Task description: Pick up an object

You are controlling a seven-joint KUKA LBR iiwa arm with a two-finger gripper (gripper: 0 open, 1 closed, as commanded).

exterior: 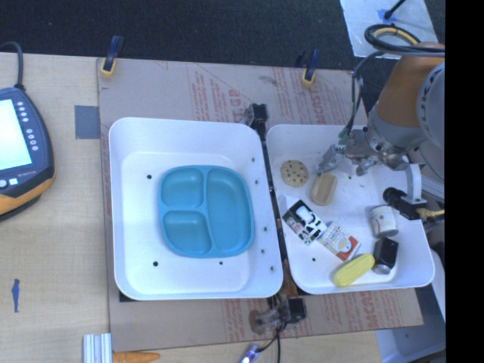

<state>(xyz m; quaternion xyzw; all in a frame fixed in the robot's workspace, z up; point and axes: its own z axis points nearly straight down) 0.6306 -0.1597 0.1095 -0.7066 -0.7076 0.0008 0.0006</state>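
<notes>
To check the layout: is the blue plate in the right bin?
No, the blue plate lies in the left bin.

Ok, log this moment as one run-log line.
phase: reaching | gripper: low in right bin, above tan block | grasp: none seen | cookie: beside block | blue tray: in left bin

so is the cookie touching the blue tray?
Apart. The camera view shows the cookie in the right bin and the blue tray in the left bin.

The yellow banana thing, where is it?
The yellow banana lies in the right bin, near its front edge, just left of a small black object and below a printed packet.
</notes>
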